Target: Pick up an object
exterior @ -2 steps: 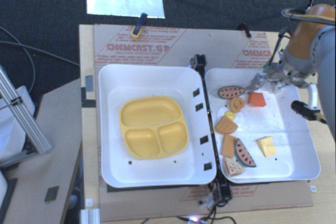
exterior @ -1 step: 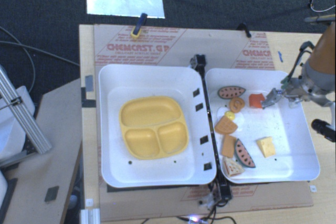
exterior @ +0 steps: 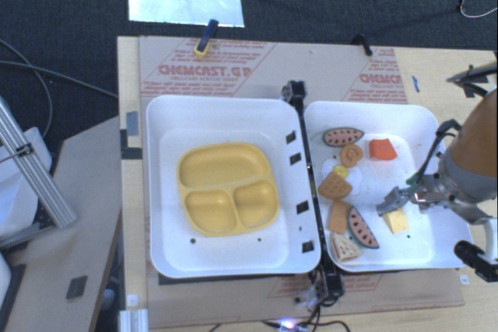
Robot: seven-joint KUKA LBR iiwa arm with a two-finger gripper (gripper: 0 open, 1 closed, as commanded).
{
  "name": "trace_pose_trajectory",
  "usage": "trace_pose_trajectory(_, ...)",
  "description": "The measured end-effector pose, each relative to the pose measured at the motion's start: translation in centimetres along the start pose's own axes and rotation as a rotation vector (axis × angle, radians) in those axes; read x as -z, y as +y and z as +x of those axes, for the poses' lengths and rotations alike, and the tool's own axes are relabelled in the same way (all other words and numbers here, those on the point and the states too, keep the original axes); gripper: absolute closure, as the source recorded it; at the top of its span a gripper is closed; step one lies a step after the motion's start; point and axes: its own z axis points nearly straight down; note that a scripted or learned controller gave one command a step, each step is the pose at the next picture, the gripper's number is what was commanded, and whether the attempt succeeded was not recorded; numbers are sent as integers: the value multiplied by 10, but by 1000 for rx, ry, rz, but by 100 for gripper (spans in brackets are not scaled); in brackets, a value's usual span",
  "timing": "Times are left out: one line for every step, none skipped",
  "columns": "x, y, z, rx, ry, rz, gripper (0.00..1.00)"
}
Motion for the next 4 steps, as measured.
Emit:
trace_pose_trajectory(-63,61,8,7,-5,-12,0)
trace_pose_trajectory(-3,99,33,8,-6,-15,0)
trace_pose_trajectory(76,1,51,1,-3,-7,0)
trace_pose_trajectory(-65,86,74,8,-1,-14,0)
